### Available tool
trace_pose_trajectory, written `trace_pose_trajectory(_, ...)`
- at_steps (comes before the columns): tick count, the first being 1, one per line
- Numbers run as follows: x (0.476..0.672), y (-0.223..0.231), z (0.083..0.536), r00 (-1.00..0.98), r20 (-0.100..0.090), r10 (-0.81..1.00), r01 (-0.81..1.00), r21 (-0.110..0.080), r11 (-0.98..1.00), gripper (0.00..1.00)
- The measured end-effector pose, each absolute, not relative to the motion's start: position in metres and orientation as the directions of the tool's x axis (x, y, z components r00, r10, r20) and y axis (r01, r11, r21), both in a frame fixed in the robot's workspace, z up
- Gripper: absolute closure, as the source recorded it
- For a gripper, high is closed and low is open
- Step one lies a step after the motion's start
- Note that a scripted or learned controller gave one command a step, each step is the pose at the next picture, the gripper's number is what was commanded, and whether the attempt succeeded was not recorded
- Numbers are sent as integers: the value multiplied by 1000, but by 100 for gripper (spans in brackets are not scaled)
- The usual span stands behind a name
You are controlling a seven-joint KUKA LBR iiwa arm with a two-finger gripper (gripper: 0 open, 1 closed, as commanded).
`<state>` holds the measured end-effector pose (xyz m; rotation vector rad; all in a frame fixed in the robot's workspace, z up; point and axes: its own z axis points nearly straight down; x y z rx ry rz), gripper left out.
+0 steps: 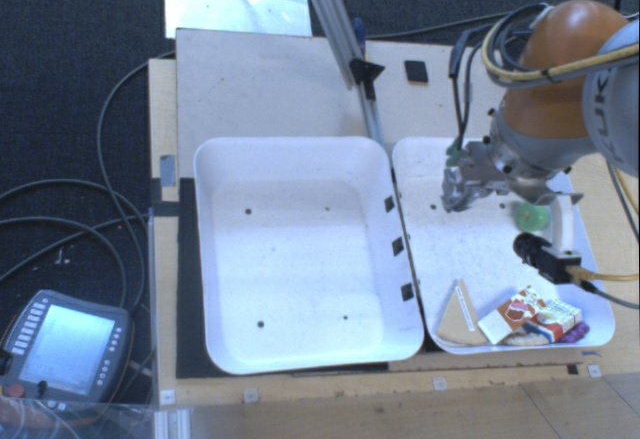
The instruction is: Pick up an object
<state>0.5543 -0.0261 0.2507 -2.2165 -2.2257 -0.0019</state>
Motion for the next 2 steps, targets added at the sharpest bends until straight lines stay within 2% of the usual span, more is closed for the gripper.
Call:
trace_pose_trajectory(1, 550, 27, 249, -5, 1, 1000, 1000, 1, 5, 100)
trace_pose_trajectory(2, 562, 70, 246, -4, 1, 1000, 1000, 0, 4, 100)
